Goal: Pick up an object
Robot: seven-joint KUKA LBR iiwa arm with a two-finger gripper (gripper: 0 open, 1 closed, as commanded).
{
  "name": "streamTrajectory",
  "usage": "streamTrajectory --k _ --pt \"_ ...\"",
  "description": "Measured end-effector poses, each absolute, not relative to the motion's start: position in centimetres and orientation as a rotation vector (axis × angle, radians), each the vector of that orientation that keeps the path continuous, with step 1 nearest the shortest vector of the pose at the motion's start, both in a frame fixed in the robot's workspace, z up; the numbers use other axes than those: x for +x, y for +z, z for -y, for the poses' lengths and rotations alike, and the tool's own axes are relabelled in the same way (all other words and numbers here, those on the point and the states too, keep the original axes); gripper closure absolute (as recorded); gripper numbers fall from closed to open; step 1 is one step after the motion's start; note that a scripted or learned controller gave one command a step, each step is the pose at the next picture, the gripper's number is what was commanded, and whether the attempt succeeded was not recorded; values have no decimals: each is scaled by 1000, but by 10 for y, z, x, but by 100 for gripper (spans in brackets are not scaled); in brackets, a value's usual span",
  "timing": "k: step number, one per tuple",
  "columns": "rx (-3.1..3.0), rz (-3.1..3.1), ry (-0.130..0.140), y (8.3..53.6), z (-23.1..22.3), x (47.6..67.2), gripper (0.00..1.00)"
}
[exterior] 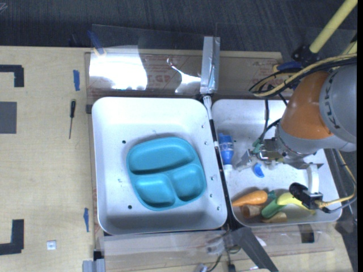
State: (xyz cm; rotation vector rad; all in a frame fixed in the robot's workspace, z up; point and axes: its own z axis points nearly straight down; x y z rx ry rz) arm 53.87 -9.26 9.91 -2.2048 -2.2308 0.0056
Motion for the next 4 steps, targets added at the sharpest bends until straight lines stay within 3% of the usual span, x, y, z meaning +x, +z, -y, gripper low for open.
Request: streamTrajectory --k 1,2,3,4 --pt "-2174 2276 -11 88 95 520 0" --pt "-2149 2301 -6 87 110 587 0" --pt "-2027 2405 -7 88 96 524 0" --pt "-2042 2396 -6 88 104 570 0"
